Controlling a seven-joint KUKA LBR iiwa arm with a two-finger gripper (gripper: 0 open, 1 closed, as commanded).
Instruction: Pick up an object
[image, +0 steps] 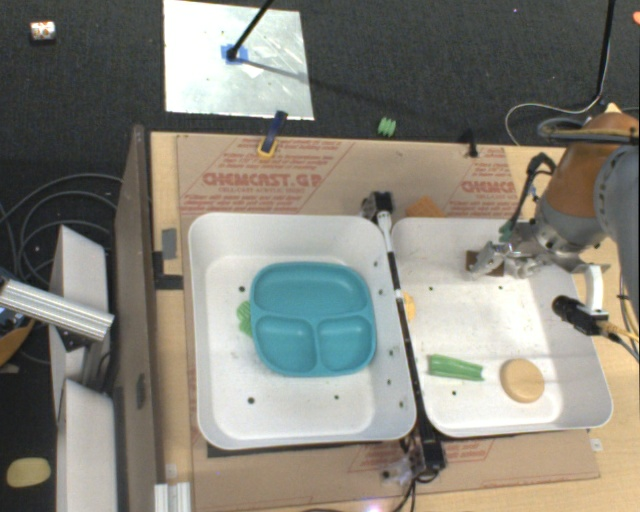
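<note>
- The gripper (492, 258) hangs over the back of the right bin (585, 400), far from the green pod (455, 368); how wide it stands, I cannot tell, and nothing shows in its grasp.
- The green pod lies flat near the front of that bin, just beside the tan round piece (522, 380), both free to take.
- The blue divided tray (312, 318) sits well left of the pod, in the left bin (215, 320), likely too broad to grasp.

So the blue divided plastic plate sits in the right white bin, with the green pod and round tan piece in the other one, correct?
Not quite: the camera view shows the blue divided plastic plate in the left white bin. The green pod and round tan piece lie in the right bin.
</note>
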